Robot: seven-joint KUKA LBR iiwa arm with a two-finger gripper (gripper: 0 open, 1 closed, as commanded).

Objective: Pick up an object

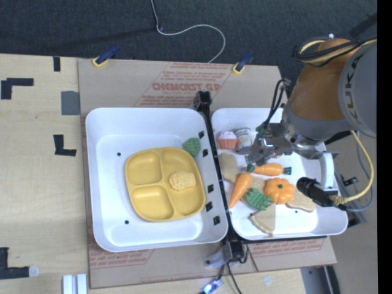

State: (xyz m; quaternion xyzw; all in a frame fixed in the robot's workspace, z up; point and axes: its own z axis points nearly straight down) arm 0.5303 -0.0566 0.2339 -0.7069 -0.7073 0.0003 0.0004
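**Caller:** You've got the gripper point(264, 153) low over the right bin point(334, 225), right above the pile of toy food. Whether it's closed on anything, I can't tell from this slant; the wrist body hides it.

**Spotter:** What's nearest to it?

**Caller:** The small carrot point(269, 170) lies flat just below the tool, touching or nearly so. The bigger carrot point(239, 189) runs diagonally to its left, and the pumpkin point(280, 190) sits just beside both.

**Spotter:** So where's your risk?

**Caller:** Crowding. Everything's packed tight, so you may well nudge the small carrot sideways into the pumpkin instead of trapping it. Its rounded, tapered shape could squirt out under a squeeze.

**Spotter:** Anything else?

**Caller:** The cupcake point(227, 140) and the pale pieces by the divider sit close too; a clumsy close could catch two things, then drop one on the lift. Watch the bin wall also.

**Spotter:** And the left bin point(104, 182)?

**Caller:** Yellow tray point(144, 173) with the corn point(182, 179) on it, green piece point(192, 146) at its corner. Well apart, no trouble there.
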